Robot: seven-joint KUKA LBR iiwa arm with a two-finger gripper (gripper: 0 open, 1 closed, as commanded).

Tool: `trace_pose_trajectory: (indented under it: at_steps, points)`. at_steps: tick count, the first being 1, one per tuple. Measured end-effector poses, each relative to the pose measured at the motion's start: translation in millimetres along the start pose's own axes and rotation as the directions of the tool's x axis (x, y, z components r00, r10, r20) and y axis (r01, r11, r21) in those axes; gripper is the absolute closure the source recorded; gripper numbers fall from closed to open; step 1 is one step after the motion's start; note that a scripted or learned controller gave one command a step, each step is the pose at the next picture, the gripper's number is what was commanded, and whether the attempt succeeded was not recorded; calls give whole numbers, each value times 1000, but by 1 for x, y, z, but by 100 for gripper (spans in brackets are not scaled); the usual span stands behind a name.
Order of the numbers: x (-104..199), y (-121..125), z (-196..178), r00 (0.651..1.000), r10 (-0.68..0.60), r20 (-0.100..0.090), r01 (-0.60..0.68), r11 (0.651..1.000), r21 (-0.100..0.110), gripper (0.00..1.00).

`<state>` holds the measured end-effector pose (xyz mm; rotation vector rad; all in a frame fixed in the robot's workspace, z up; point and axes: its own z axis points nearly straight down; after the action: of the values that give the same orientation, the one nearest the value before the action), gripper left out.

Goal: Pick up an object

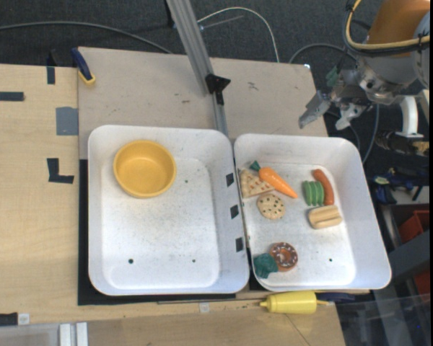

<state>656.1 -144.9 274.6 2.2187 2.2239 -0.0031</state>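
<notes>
My gripper (327, 115) hangs above the bench just beyond the far edge of the right bin (361, 265). Its two fingers stand apart, open, with nothing between them. In that bin lie an orange carrot (278, 182), a tan cracker (251, 186), a chocolate-chip cookie (271, 206), a green pea pod (313, 192), a red sausage (323, 184), a bread roll (325, 217), a frosted donut (283, 255) and a small green piece (264, 265). A yellow bowl (144, 168) sits at the far left of the left bin (166, 258).
A yellow bottle (292, 303) lies on the bench in front of the right bin. A grey metal post (195, 38) slants up behind the bins. Cables trail across the back of the bench. A blue-and-yellow clamp (83, 67) sits at the far left corner.
</notes>
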Motion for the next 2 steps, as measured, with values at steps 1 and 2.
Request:
trace_pose_trajectory:
  at_steps: [1,2]
  points:
    - [0,0,0,1000,0,0,0,1000,0,0]
    - [-4,8,55,1000,1,0,-1,1000,4,0]
